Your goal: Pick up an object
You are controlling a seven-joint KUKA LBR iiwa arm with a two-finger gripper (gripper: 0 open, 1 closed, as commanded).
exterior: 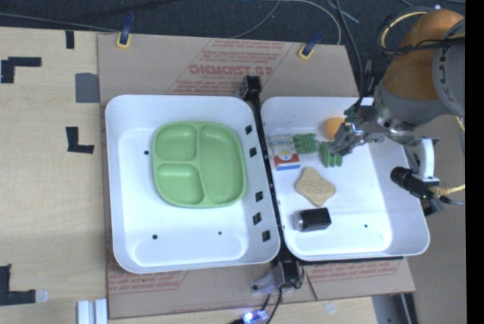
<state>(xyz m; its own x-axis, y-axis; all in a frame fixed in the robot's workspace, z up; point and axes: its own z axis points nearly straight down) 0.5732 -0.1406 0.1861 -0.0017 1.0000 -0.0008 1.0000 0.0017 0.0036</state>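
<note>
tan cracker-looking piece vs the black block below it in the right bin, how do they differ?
Colour: the tan piece is pale brown; the black block is dark with a slight sheen. Shape: the tan piece has an uneven, lobed outline; the black block is a plain box shape. Pose: the tan piece lies turned diagonally; the black block lies nearly level with the bin's front wall. Both lie on the right bin floor, apart from the gripper.

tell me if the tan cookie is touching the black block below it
Apart. The camera view shows a strip of white bin floor between the tan cookie and the black block in the right bin.
</note>
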